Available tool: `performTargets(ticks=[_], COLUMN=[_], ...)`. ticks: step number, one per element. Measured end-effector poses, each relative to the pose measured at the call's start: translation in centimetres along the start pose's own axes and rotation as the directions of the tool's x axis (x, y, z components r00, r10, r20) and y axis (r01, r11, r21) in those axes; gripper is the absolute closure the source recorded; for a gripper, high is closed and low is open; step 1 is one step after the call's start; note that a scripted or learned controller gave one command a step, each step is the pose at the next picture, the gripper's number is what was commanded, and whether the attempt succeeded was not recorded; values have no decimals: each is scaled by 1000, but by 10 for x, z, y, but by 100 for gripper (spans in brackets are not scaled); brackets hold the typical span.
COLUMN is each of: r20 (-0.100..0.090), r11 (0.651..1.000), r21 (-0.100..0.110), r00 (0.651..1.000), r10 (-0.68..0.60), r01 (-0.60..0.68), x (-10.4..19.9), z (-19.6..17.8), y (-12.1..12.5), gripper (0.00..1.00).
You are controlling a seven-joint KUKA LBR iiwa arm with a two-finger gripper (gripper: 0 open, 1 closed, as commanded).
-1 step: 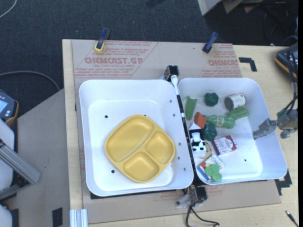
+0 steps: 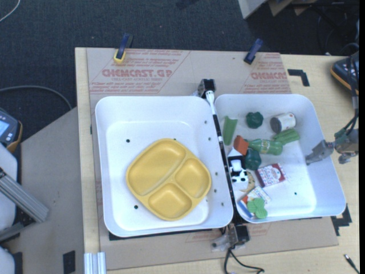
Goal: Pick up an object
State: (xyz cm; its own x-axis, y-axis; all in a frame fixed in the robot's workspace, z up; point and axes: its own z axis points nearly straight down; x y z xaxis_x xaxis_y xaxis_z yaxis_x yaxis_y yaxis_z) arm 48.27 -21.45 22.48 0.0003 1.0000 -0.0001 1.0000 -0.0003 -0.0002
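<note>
Cataloguing 2 shallow white bins side by side on a cardboard-covered bench (image 2: 171, 67), seen from above at a slant.

Left bin (image 2: 114, 119): holds 1 yellow divided plate (image 2: 168, 178) with 3 compartments, lying flat near the bin's middle and turned at an angle to the bin walls.

Right bin (image 2: 302, 193): holds a cluster of small objects, mostly toward its left half.
- 1 flat green piece (image 2: 229, 129), near the left wall, lying lengthwise.
- 1 dark green round item (image 2: 254, 119), toward the far wall.
- 1 grey and white cylinder (image 2: 283, 121) on its side, just right of the round item.
- 1 green bottle-shaped item (image 2: 272, 143) lying on its side, below the cylinder.
- 1 orange-red piece (image 2: 241, 145), beside the bottle's left end.
- 1 dark teal item (image 2: 252, 159), just below the orange-red piece.
- 1 black and white item (image 2: 239, 173), against the left wall.
- 1 red and white packet (image 2: 271, 174), flat, near the bin's middle.
- 1 mixed green, white and orange cluster (image 2: 255, 203) at the near left corner; its parts cannot be told apart.

Gripper (image 2: 317, 153): at the right bin's right side, low over the bin floor, apart from every object listed. Nothing lies between its fingers; whether they are spread or pressed together cannot be told at this size.

Bench fittings: 1 yellow-tipped clamp (image 2: 121, 49) and 1 blue clamp (image 2: 253, 51) on the far edge.
</note>
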Motion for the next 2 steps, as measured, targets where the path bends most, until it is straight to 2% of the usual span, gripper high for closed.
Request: performTargets(ticks=[1, 2], r20=[-4, -5], r11=[1000, 1000], r21=[6, 8], r00=[1000, 1000], r10=[0, 0], r01=[0, 0], x=[5, 8], z=[44, 106], y=[-2, -9], gripper=[0, 0])
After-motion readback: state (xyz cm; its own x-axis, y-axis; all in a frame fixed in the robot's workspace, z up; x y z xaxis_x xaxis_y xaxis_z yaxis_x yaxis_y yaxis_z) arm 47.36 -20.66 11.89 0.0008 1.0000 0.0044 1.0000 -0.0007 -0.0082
